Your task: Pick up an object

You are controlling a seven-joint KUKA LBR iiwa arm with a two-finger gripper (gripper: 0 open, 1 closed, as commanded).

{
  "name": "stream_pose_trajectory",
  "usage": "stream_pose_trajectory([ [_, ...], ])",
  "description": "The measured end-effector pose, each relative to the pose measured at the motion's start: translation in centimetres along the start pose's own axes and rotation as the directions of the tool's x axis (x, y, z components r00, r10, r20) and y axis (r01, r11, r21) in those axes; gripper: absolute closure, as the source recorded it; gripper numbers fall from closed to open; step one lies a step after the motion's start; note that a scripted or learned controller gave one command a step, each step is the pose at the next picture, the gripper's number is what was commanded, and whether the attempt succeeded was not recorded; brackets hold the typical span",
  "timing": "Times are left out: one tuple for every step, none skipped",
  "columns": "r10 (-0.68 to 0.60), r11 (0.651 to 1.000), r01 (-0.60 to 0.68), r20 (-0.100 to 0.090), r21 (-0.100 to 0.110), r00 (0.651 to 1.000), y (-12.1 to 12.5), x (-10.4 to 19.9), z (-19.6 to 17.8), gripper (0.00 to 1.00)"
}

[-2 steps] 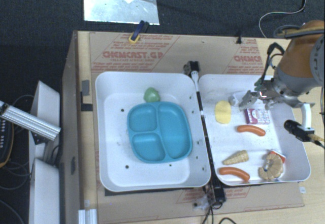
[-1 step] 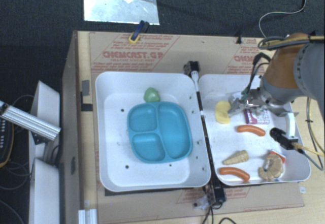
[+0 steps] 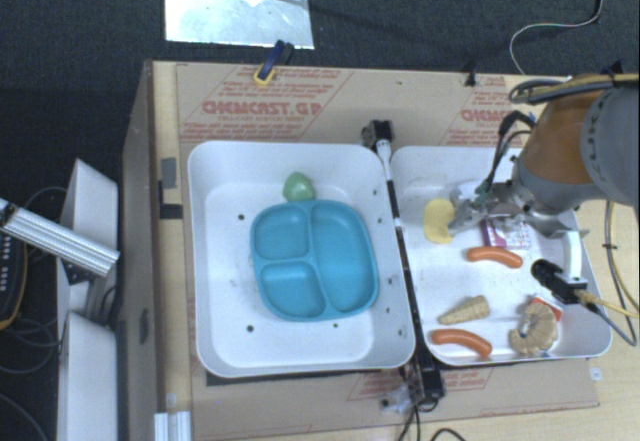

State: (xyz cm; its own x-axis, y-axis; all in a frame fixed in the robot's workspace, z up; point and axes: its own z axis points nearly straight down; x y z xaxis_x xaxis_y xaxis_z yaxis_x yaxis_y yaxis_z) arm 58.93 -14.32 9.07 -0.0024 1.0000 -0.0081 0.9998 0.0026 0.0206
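Orange sausage [image 3: 461,340] lies at the right bin's [image 3: 445,274] front edge, cone [image 3: 467,310] just behind it. Gripper [image 3: 468,213] sits low in that bin, just beside the yellow piece [image 3: 438,221]; whether it is apart or together cannot be determined. Blue plate [image 3: 313,260] occupies the left bin [image 3: 225,259].

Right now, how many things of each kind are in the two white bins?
Blue plate: 1
Green ball: 1
Yellow piece: 1
Orange sausages: 2
Tan cone: 1
Brown pastry: 1
Total: 7, plus a pinkish scrap that is too hidden to name.
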Motion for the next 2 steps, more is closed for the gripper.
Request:
stream_pose_trajectory([
  [0.001, 1.0, -0.001, 0.001, -0.001, 1.0, -2.2, 1.1, 0.0, 0.0],
  [0.002, 1.0, -0.002, -0.001, 0.004, 1.0, -9.1, -1.0, 0.0, 0.0],
])
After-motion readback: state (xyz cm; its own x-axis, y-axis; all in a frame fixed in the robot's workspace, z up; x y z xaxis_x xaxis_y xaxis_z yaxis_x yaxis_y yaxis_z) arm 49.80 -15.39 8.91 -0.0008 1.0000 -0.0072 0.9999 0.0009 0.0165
